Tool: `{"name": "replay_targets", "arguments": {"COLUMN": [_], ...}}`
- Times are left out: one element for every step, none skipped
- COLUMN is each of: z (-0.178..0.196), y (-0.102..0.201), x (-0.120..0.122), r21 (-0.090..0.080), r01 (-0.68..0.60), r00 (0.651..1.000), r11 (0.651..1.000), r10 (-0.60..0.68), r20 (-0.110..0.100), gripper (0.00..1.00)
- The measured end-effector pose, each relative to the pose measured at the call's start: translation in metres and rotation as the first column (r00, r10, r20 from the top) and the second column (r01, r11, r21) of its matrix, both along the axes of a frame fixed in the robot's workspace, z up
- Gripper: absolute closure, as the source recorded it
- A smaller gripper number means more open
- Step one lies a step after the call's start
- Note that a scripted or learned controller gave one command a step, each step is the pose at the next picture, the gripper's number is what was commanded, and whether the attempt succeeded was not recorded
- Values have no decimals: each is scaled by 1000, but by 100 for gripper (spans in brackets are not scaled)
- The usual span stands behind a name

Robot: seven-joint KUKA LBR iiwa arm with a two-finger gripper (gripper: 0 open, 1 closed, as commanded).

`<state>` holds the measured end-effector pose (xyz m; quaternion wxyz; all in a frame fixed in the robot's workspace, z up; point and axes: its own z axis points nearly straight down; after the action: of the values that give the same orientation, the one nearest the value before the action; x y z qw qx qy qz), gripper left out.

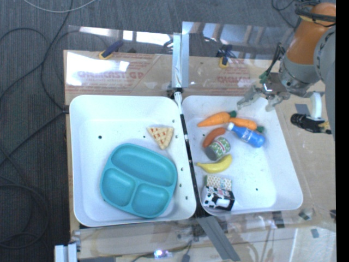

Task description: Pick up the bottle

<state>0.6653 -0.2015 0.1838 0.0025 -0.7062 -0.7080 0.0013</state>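
While the arm hangs over the far right corner of the right bin [283, 162], I note the gripper [260, 98] with its two fingers spread apart and nothing between them. It sits above the bin's back rim, apart from the contents.

The bottle [246, 135] lies on its side in the upper middle of the right bin: blue body, white cap end pointing up-left. Its cap end is just beside the smaller carrot [244, 124], possibly touching, and a longer carrot [214, 118] lies further left. A can with a green label [218, 147] sits just left of the bottle, a banana [215, 165] below that, and a small patterned carton [218, 192] near the front rim. The left bin [87, 113] holds a teal divided plate [139, 180] and a waffle wedge [161, 136].

My read on handling: small plastic bottle, likely light, rigid enough, but smooth and round, so it may roll or squirt out under a pinch. I would close across the blue body at mid-length, fingers square to its long axis, well clear of the tapering cap and the carrot. The lower-right side of the bottle has open floor; that helps finger clearance.
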Motion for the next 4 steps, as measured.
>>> {"name": "replay_targets", "arguments": {"z": [-77,-81,-45,-57], "y": [11,-10,-18,-15], "x": [-26,-57,-38,-40], "r21": [-9,-9,1,1], "r01": [66,-156,-230,-62], "r00": [998,987,973,998], "r11": [998,988,973,998], "r10": [-65,156,230,62], "r20": [17,44,4,1], "gripper": [0,0,0,0]}}
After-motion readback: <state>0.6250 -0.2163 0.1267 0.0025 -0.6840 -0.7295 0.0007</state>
